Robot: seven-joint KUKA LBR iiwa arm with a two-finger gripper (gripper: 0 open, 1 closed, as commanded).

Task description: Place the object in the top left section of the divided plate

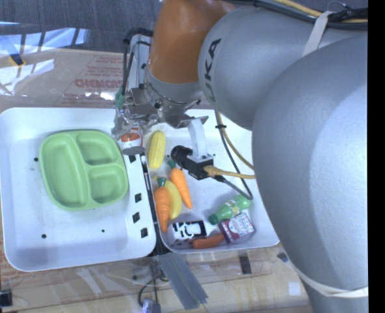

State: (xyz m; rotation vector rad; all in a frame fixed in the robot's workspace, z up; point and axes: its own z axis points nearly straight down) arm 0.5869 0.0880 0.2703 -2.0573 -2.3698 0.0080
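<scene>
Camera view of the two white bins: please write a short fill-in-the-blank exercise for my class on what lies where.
1. The divided plate in the left bin is coloured ____.
2. The ear of corn lies in the ____ bin.
3. Two orange vegetables, both ____, lie below the corn: one and another.
4. The band above the arm's wrist is coloured ____.

Missing words: green; right; carrots; orange
</scene>
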